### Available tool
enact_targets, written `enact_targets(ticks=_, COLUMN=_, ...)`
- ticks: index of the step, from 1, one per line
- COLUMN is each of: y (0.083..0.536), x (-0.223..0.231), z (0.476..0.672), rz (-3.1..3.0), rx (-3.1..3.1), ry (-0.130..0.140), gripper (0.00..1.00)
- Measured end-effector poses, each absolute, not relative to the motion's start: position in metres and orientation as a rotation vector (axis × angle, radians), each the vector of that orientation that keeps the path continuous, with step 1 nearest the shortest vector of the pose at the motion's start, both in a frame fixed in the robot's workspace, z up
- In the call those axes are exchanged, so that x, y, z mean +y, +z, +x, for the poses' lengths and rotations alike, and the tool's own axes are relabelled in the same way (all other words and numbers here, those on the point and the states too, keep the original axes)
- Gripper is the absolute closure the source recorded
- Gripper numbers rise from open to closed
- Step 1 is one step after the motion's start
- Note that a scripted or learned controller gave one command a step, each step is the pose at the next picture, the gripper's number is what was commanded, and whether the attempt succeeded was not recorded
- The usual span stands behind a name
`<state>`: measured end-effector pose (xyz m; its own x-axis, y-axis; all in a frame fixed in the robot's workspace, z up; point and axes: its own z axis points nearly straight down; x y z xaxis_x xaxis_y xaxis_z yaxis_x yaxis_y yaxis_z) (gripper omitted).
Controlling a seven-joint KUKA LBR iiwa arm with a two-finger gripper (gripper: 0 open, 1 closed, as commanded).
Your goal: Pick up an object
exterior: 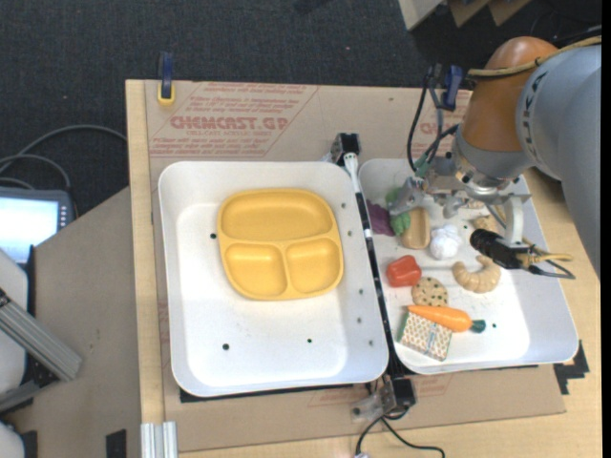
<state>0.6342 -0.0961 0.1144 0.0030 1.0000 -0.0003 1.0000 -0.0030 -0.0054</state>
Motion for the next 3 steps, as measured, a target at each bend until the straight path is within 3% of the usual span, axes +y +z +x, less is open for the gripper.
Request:
enact_targets(ticks=1, y=0.085, x=-0.104, z=0.624, rz=-2.227, rx=-2.220, ry=-0.001, gripper=0.00)
enact_targets(ticks=2, y=0.096, x=-0.103, z=0.625, rz=-2.227, rx=-2.222, ry=-0.004, gripper=1.00)
enact_targets(ticks=3, y=0.191, x=-0.044, z=0.585, rz=-2.218, rx=-2.231, ry=-0.011, gripper=1.00)
